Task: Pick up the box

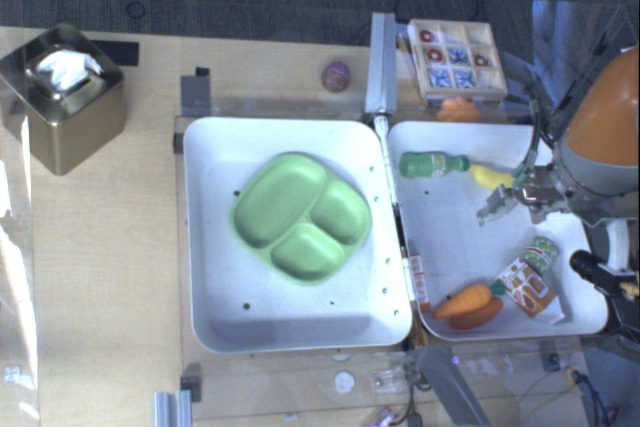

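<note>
White bin (600, 315), box (528, 287), tool (500, 203) above

You look down from one fixed camera above the desk (120, 245), tilted toward twelve o'clock, both bins (215, 315) in frame at middle range.

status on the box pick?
Hand over right bin, nothing between its fingers. Box lies at bin's near right, untouched. Carrot beside box; can touching its far end.

Green divided plate (303, 216) in left bin (215, 315); right bin (455, 215) w/ green bottle (432, 164), carrot (467, 301); tissue box (66, 100) on bench.
</note>
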